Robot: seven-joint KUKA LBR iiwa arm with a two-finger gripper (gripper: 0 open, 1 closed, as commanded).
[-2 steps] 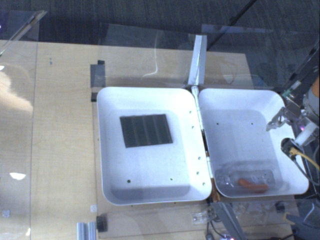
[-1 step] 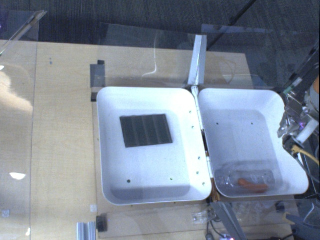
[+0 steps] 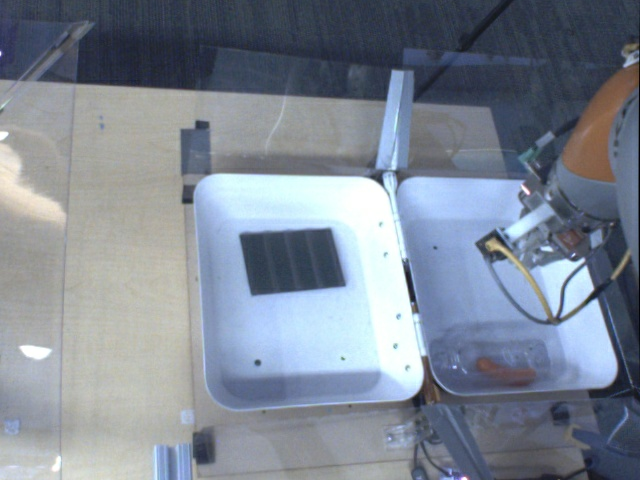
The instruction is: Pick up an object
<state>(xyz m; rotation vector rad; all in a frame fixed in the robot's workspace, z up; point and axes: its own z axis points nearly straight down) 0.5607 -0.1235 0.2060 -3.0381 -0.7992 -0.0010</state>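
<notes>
Pale wooden surface [image 3: 110, 298], with dark carpet floor [image 3: 250, 8] beyond its far edge. Two shallow white bins on it, side by side, inner walls just beside each other. Grey metal post [image 3: 396, 118] rising at the far end of the seam between them.

Left bin [image 3: 300, 353]: one dark ribbed mat [image 3: 293, 260], flat on the bin's floor in the far-left part, apart from every wall. A little longer across than deep, with the long axis running left to right at a slight tilt. Ribbed in three bands, running from far side to near side.

Right bin [image 3: 450, 208]: one clear plastic bottle [image 3: 495, 358], on its side close against the near wall. Long axis left to right, along that wall. Too blurred to tell which end bears the cap. Something orange [image 3: 505, 371] seen through the clear plastic, toward the right end, lying along the same axis.

Grey arm [image 3: 600, 158] with an orange band, reaching in from the right over the right bin's far-right part. Claw [image 3: 555, 236] over the bin's right side, apart from the bottle. Cannot tell from this angle whether open or closed.
</notes>
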